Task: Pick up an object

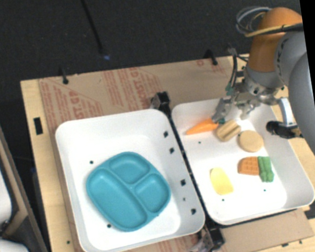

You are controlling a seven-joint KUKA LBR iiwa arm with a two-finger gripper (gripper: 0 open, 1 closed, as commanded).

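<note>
hand (230,111) low in rt bin (293,187), near carrot (201,127).

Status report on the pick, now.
Pincer low over right bin, near carrot and tan roll. Nothing seen held. Nothing blocking.
</note>
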